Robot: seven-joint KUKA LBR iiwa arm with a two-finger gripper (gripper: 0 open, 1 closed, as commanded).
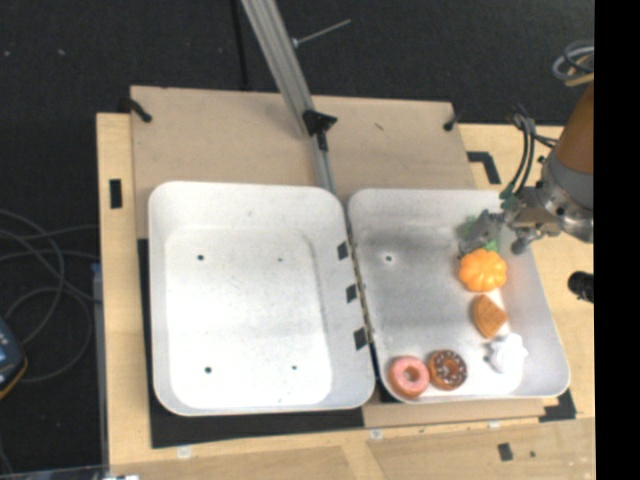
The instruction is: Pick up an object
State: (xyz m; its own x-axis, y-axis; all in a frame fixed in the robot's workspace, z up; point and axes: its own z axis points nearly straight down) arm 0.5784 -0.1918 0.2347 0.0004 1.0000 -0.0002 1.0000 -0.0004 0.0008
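Observation:
The right bin point(400, 298) holds an orange pumpkin-shaped toy point(482, 270), a tan bread-like piece point(489, 316), a white crumpled object point(507, 353), a pink donut point(408, 375) and a chocolate donut point(446, 369). My gripper point(512, 230) hangs over the bin's far right part, just above the pumpkin toy. A small grey-green object point(477, 231) lies right at the gripper's left side; whether they touch is unclear. The grey arm with its orange band point(575, 148) comes in from the right.
The left bin point(250, 298) sits beside the right one, joined at a hinged divider point(355, 293). A slanted metal pole point(285, 58) rises behind the bins. Cables lie on the floor at far left.

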